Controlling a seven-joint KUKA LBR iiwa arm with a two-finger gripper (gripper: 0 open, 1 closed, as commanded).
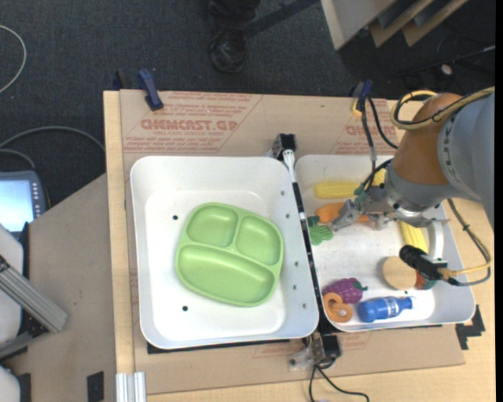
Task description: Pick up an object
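A divided plate (229,254) lies in the left bin (149,235).

The worktop (228,110) is a pale brown board printed with faded red lettering, lying on a dark carpeted floor (55,71). Two blue clamps (149,88) grip its far edge, one near the left corner and one toward the right. A thin white cable (47,135) loops across the carpet at the left. A lit screen (17,202) shows at the left edge, with a grey metal rail (31,294) slanting below it. Beyond the worktop stand a black round-footed base (228,49) and, at the upper right, light wooden boards (393,20). Light is even and soft.
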